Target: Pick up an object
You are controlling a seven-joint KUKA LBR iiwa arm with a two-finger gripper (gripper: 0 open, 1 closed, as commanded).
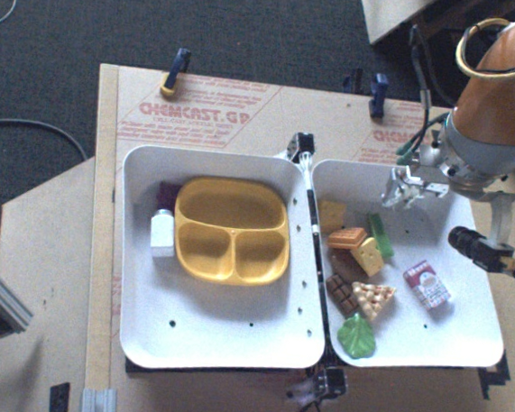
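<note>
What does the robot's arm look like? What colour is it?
The arm is fat and rounded, shiny orange on top with grey below. A yellowish ring and dark cables loop around it. Its gripper is small, silvery metal, with thin fingers, and a black tube-shaped part sticks out nearby.

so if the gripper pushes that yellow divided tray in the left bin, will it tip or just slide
The yellow divided tray looks wide, shallow and flat-bottomed, so it would probably slide rather than tip. It seems to be rigid, light plastic, so it likely keeps its shape. The small white bottle sits against its left edge and would probably get shoved along.
</note>
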